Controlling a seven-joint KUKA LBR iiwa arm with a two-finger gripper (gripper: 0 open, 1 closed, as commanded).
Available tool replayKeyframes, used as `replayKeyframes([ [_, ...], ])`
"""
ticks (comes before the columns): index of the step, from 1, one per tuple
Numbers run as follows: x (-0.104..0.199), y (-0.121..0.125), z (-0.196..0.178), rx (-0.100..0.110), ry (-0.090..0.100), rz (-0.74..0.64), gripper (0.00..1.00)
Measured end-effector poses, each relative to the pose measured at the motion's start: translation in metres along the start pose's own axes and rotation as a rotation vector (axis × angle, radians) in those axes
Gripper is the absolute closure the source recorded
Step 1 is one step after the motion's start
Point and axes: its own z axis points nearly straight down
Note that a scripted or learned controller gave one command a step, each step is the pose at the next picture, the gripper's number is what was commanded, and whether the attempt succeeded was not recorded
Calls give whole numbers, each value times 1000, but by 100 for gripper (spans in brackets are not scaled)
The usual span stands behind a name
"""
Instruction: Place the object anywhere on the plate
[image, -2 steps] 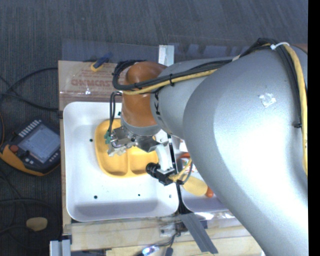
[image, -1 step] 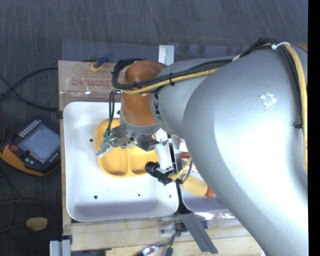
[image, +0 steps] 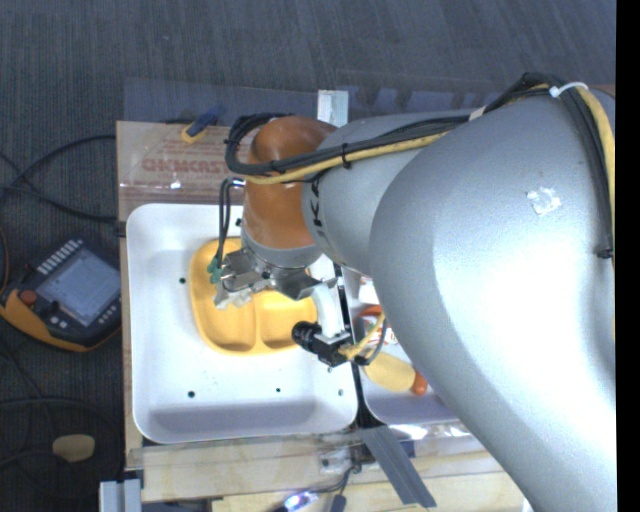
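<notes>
A yellow plate (image: 236, 326) lies in the left white bin (image: 160, 330), toward its right half. My gripper (image: 236, 284) hangs low over the plate's upper part, below the orange band (image: 283, 190) of the wrist. A small green bit (image: 213, 268) shows at the gripper's left side; what it belongs to is unclear. The arm's grey body hides most of the right bin.
In the right bin (image: 400, 408), a yellow rounded object (image: 390, 375) and a small orange-red piece (image: 418, 384) peek out under the arm. A black cable fitting (image: 318, 340) hangs near the wall between the bins. A teach pendant (image: 70, 295) lies on the floor at left.
</notes>
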Motion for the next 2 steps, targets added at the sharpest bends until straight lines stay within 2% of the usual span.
replayKeyframes([
  [1,9,42,-9,1,-4,-125,100],
  [2,9,42,-9,1,-4,-124,0],
])
